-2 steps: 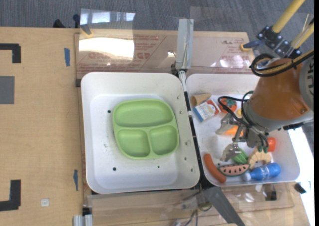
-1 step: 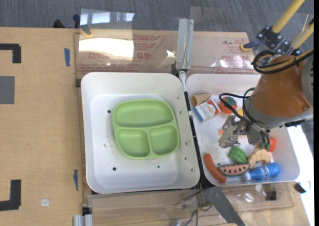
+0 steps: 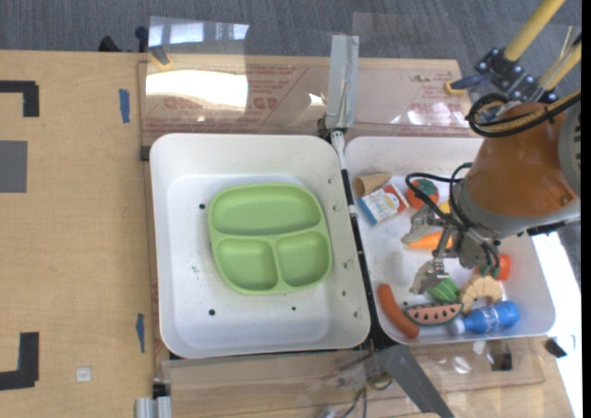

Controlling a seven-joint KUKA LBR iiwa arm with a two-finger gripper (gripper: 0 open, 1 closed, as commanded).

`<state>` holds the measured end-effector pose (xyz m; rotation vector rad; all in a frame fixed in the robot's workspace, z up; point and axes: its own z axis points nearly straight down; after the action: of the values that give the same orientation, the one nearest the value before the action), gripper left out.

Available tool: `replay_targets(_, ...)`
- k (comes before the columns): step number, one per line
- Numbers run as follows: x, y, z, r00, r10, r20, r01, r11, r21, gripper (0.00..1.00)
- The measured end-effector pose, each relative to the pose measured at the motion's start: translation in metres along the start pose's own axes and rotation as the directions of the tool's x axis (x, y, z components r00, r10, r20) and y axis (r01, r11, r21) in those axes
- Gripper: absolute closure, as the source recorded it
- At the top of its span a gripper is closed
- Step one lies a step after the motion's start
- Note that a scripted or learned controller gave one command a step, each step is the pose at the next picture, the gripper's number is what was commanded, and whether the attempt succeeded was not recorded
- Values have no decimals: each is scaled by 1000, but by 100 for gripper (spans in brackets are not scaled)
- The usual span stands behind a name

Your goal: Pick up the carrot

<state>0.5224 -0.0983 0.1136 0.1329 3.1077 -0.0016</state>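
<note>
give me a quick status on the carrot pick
Gripper down in the right bin, nothing seen between its fingers. Carrot lies loose just left of the wrist. Toy food crowds it: sausage, watermelon slice, blue bottle.

The two shallow white plastic bins (image 3: 175,222) are showing a smooth, faintly glossy finish. The light green divided plastic plate (image 3: 270,237) is looking matt. The flat brown board surface (image 3: 69,222) is looking like dull cardboard or wood. The small orange plastic carrot (image 3: 423,242) is appearing smooth, and the metal claw (image 3: 432,275) is glinting.
</note>
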Motion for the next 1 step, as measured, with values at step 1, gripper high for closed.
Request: replay_targets(1,17,-9,22,956,291,-19,-291,957,3,0)
